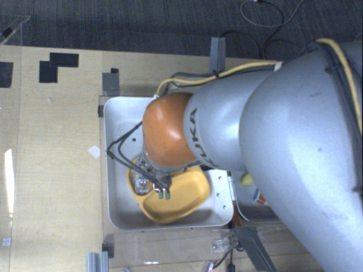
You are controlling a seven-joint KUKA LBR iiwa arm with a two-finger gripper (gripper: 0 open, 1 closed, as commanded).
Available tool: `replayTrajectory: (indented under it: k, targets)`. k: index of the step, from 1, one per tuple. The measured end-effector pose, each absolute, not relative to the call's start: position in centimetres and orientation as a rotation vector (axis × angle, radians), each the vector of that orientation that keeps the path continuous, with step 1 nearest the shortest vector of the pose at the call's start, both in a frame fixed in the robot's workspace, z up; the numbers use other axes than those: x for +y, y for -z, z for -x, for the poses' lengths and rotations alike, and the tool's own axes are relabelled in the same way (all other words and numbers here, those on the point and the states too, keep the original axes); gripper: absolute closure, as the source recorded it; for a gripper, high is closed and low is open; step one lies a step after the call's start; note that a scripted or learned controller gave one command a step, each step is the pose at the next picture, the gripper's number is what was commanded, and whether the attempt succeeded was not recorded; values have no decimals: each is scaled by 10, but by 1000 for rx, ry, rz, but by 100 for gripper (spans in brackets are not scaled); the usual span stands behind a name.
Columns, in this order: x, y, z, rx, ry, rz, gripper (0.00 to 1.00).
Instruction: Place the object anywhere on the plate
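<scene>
Plate (177, 200), lower centre: gripper (163, 194) above it, finger state unclear; you should release only over its middle.

This is a robotics lab, not a home or kitchen. A large grey industrial arm (272, 135) with an orange band (the maker's lettering on its casing) reaches over a pale wooden desk (51, 169). Beneath the arm sits a shallow white bin (116, 169) held by metal brackets. Beyond the desk, dark carpet (113, 16) carries a loose cable (266, 10). Black marker patches (57, 66) lie on the desk left of the bin.
</scene>
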State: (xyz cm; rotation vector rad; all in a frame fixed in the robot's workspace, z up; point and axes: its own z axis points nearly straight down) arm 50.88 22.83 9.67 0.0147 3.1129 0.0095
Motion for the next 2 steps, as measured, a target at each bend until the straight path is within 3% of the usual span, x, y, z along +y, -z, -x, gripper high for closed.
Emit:
replayTrajectory:
  k: [1,2]
  targets:
    - [220,-95,-608,3115,-16,-223,100]
    - [195,-123,-552,3112,-14,-273,100]
